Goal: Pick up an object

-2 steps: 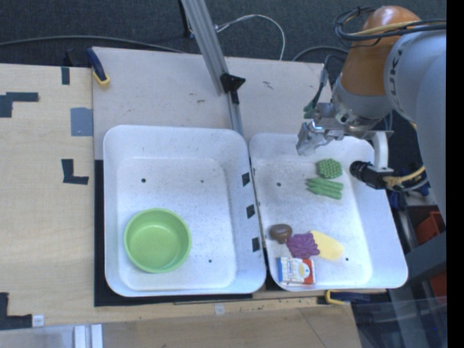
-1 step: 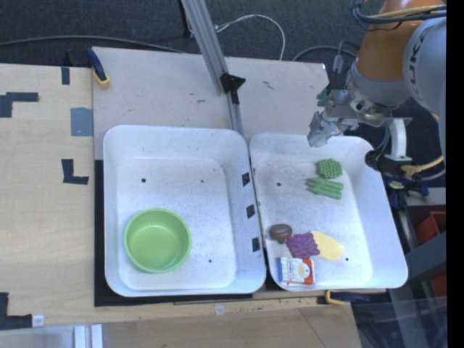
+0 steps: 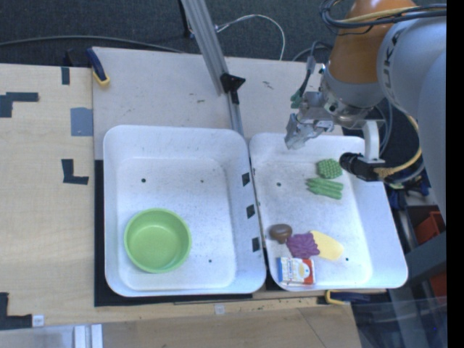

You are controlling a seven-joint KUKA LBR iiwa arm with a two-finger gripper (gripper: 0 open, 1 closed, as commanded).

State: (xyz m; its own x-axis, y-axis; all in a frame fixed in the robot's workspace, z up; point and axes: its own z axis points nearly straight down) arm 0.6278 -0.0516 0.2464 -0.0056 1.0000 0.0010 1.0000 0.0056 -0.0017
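1. Nearest the camera, a small flat carton [image 3: 296, 270] with red, white and blue print lies at the front edge of the right bin [image 3: 377, 216], a shallow white tray with rounded corners and a speckled floor.
2. Just behind the carton sit three small toy foods: a knobbly purple bunch [image 3: 303, 244] like grapes, a smooth yellow piece [image 3: 330, 248] touching its right side, and a rounded brown lump [image 3: 280, 232] just to its left.
3. Farther back in the same bin, near the right wall, a bumpy green round piece [image 3: 329, 168] rests just above a long green pod-like piece [image 3: 324, 188] (the two look nearly touching).
4. Over in the left bin [image 3: 174, 147], which is the same white tray shape, a smooth, glossy lime-green bowl [image 3: 157, 239] sits upright in the front left corner.
5. At the back left corner of the right bin, the gripper [image 3: 296, 138] hangs with its metal tip pointing down; whether it is spread or closed I cannot tell, and nothing can be seen in it. It is well apart from every toy in the bin.
6. Above it, the arm shows a rounded orange band [image 3: 370, 31] and grey casing, with black cables looping round.
7. Both bins rest on a pale bench [image 3: 156, 85], where a slanted metal bar [image 3: 206, 31] crosses at the back.
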